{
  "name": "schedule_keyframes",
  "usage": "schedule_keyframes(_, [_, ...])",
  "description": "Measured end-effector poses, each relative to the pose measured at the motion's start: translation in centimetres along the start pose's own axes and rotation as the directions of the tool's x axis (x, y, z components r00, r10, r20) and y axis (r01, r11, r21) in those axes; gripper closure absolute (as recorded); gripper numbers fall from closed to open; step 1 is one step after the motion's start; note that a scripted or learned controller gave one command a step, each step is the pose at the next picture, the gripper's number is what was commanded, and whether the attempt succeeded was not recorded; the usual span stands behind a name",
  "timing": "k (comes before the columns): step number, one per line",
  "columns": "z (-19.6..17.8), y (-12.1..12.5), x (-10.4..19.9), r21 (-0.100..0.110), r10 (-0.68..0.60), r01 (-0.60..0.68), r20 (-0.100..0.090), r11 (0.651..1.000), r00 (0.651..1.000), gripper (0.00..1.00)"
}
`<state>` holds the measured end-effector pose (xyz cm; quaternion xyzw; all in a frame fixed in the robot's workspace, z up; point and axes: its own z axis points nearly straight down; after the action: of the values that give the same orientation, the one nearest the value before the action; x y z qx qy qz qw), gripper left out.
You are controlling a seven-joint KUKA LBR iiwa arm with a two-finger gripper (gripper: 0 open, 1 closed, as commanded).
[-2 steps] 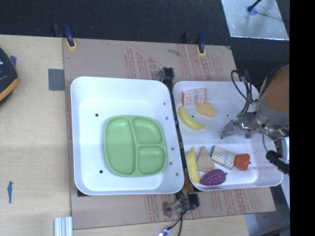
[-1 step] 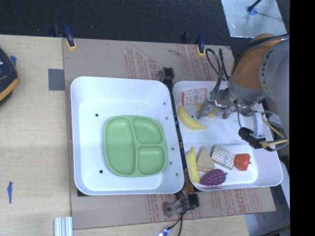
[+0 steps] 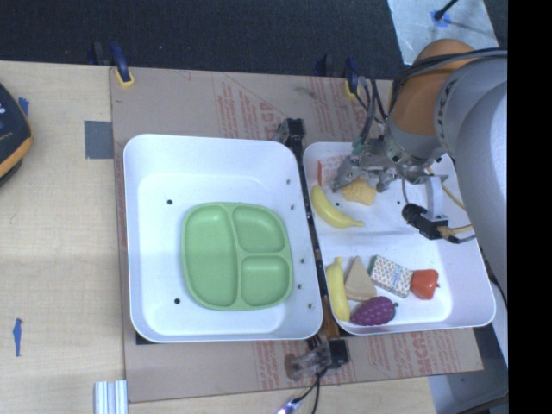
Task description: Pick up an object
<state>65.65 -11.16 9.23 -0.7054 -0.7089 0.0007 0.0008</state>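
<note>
- Camera view, item one: gripper [image 3: 360, 178], lowered into the far end of the right bin [image 3: 470, 296]; whether it is released, clenched or grasping cannot be told, as the wrist hides it.
- Yellow block [image 3: 360, 193], one, directly under and touching the gripper; the likely thing being picked.
- Step, as judged: the grasp attempt, at the point of closing on the block. The next move calls for a firm close, then a straight lift clear of the bin wall.
- Bananas, two: one [image 3: 335, 209] just beside the gripper toward the left bin, one [image 3: 337, 290] well nearer the camera.
- Near the second banana, one each: tan wedge [image 3: 359, 279], purple grapes [image 3: 373, 311], patterned packet [image 3: 391, 275], red piece [image 3: 424, 284].
- Left bin [image 3: 147, 231], one, well apart from the gripper, bearing one green divided plate [image 3: 235, 254].
- Bins, two in all.
</note>
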Motion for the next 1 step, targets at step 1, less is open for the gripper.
schedule_keyframes(1, [-1.05, 0.02, -0.04, 0.002, -0.005, 0.005, 0.001, 1.000, 1.000, 1.00])
